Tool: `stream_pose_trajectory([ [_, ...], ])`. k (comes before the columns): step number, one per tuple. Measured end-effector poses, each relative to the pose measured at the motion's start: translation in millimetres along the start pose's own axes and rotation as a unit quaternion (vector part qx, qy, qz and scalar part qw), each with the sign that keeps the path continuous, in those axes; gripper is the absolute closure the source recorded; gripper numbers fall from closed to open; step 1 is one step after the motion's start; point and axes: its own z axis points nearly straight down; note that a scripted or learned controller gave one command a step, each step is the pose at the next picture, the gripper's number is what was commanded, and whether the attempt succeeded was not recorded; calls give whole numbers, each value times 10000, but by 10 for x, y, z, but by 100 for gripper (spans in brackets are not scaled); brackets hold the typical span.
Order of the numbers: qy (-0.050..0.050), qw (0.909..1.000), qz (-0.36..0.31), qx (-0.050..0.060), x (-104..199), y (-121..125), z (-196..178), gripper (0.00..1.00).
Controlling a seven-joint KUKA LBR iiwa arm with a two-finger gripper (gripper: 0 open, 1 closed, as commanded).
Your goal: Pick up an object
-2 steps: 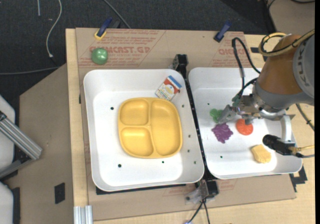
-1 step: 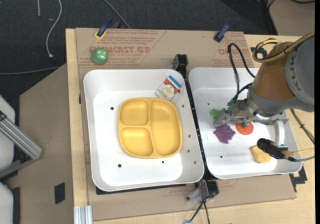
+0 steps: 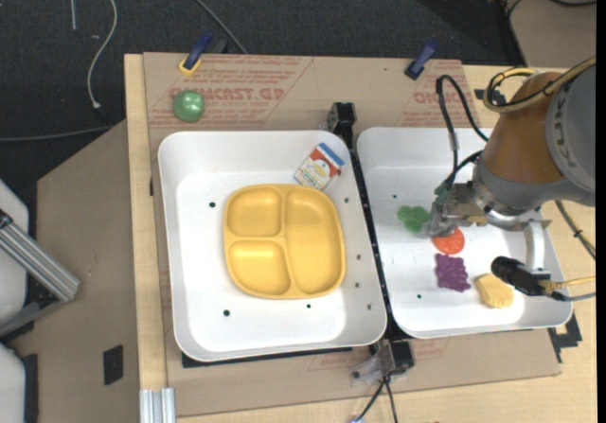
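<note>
In the right bin lie a green leafy toy, an orange-red round piece, a purple grape bunch and a pale yellow chunk. The arm reaches in from the right, and its gripper hangs low over the bin between the green toy and the orange-red piece, partly covering the latter's top edge. The arm's body hides the gripper's tips.
The left bin holds a yellow divided plate and a small carton at its far edge. A green ball rests on the cardboard behind the bins. Blue clamps pin the board's far edge. Cables run near the arm.
</note>
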Motion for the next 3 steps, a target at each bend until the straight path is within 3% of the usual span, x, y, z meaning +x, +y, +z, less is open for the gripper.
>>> stream_pose_trajectory([
  [2, 4, 10000, -12, 2, -23, -28, -1000, 100],
  [3, 28, 10000, -35, 45, 516, -53, -977, 100],
])
